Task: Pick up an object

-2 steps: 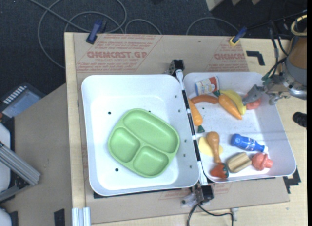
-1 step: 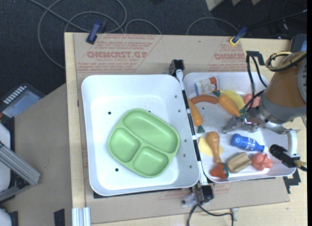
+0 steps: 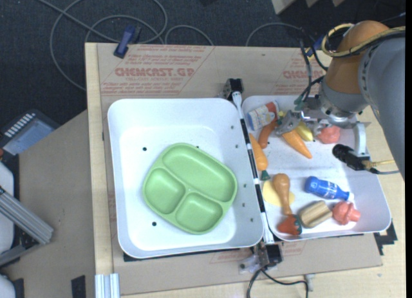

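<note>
The right bin (image 3: 370, 187) holds several toy foods. My gripper (image 3: 293, 123) hangs low over the bin's far end, just above an orange carrot (image 3: 300, 143) and beside a yellow piece (image 3: 305, 133). To its left lies a white bottle (image 3: 260, 117), to its right a pink piece (image 3: 329, 135). Nearer the front sit a blue bottle (image 3: 326, 188), a drumstick (image 3: 282, 191), a brown bread roll (image 3: 314, 214) and a red-pink fruit (image 3: 346, 214). The wrist hides whatever lies directly under the gripper.
The left bin (image 3: 129, 129) carries a green divided plate (image 3: 189, 188). A second orange carrot (image 3: 259, 156) lies along the divider between the bins. A red piece (image 3: 290, 226) sits at the right bin's front corner. Cables trail from the arm (image 3: 351, 71).
</note>
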`<control>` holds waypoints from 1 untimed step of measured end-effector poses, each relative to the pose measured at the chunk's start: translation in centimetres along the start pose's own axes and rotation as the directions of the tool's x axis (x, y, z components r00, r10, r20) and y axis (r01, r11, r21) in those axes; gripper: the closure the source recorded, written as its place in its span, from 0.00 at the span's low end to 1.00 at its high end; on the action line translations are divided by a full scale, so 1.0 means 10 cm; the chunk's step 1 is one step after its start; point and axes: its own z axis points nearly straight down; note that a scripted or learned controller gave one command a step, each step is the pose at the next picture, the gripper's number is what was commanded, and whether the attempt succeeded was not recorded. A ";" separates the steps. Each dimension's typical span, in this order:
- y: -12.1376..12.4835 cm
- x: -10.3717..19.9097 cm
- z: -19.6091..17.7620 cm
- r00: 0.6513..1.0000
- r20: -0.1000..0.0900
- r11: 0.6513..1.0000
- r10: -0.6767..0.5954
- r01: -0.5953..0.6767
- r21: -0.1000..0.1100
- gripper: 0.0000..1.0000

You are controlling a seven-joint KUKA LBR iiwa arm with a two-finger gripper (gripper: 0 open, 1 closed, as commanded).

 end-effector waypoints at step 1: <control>-0.17 0.40 0.00 1.000 -0.001 1.000 0.001 -0.001 0.003 0.00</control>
